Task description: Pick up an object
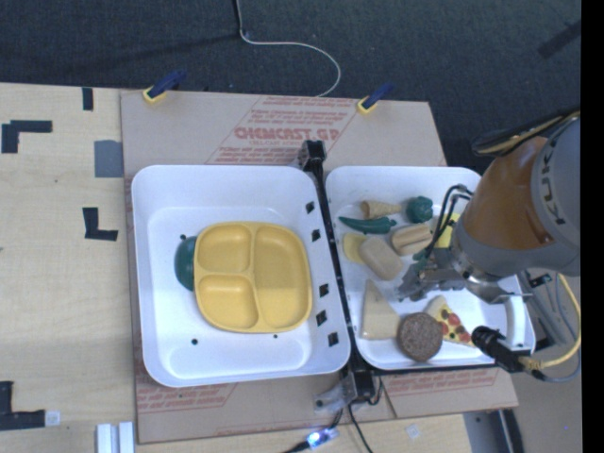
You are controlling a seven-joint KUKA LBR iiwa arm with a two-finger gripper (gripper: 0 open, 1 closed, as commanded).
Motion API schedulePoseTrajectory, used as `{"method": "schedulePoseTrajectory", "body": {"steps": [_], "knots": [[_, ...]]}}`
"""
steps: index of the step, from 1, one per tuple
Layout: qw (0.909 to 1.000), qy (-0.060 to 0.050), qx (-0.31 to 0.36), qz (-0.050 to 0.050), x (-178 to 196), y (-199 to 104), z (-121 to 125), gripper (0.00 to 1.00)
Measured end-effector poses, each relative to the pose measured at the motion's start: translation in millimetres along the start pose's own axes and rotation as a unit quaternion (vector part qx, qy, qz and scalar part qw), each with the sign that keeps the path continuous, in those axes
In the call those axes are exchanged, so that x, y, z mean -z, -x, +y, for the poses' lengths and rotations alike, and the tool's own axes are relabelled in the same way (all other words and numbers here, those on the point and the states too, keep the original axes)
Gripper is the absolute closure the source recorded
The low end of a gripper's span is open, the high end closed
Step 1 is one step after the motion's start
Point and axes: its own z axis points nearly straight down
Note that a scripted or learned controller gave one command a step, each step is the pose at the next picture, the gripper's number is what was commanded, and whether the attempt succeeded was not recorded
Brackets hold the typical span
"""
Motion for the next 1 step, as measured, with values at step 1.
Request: {"method": "schedulePoseTrajectory", "body": {"steps": [1], "knots": [[1.0, 0.001, 0.0, 0.0, 62.1, 3.7, -0.6, 1.0]]}}
